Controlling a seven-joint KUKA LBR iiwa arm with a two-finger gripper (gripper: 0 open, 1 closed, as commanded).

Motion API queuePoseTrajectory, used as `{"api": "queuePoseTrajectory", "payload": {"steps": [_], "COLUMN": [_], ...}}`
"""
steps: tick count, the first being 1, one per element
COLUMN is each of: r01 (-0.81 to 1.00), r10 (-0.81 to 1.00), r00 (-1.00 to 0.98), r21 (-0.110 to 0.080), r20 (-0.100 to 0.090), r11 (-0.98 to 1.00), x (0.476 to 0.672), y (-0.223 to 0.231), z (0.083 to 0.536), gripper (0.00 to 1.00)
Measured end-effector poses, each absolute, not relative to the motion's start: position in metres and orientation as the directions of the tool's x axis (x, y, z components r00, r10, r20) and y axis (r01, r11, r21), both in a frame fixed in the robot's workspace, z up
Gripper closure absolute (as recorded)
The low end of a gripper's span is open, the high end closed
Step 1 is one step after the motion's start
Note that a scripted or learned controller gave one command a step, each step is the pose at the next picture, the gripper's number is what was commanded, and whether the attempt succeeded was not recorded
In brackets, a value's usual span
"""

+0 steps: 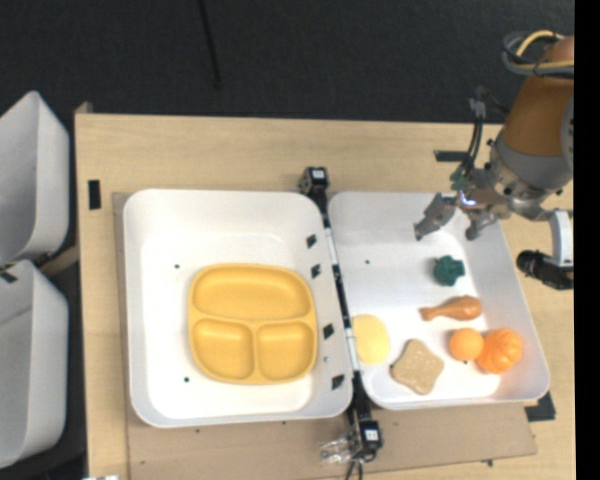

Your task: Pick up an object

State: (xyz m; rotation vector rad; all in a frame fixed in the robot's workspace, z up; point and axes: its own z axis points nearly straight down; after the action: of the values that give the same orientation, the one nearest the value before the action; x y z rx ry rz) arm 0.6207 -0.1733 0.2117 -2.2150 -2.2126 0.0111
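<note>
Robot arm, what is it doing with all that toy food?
The robot arm's gripper hangs over the back of the right bin, with its fingers spread and nothing between them. Below it lie toy foods: a green piece, a chicken leg, an orange, a pumpkin, a slice of bread and a yellow lemon. The left bin holds a yellow divided plate. Nothing has been picked up yet.

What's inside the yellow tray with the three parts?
Nothing shows inside the yellow divided tray: its three compartments look bare. It sits in the left white bin. The bin floor beneath the tray is covered, so that part cannot be seen.
</note>
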Motion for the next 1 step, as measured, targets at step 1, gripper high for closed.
{"api": "queuePoseTrajectory", "payload": {"steps": [1], "r01": [1.000], "r10": [1.000], "r00": [-0.002], "r21": [-0.003], "r20": [0.001], "r11": [0.002], "x": [0.6229], "y": [-0.1730], "z": [0.2173], "gripper": [0.00]}}
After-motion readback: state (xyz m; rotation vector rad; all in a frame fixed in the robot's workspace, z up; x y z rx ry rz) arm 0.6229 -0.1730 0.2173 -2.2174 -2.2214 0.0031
